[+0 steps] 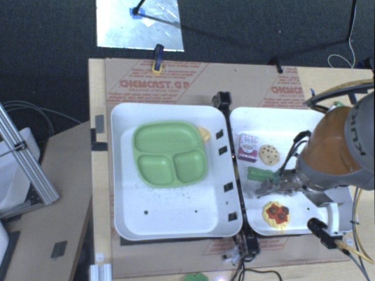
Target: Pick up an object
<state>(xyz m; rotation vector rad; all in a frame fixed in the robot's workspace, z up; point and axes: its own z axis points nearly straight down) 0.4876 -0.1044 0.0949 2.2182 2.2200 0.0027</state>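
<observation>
So the grey two-finger gripper sits low in the right shallow white bin, right over a flat green rectangular piece; can't tell if it's gripping. Crowded around it: a round speckled cookie, a small pink-and-white box, and a yellow pasta-and-sauce toy. Left white bin holds a smooth green plastic divided plate.

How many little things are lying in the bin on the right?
4 that show: a pink-and-white packet, a cookie, a green piece and a small pizza. The arm may hide more.
</observation>
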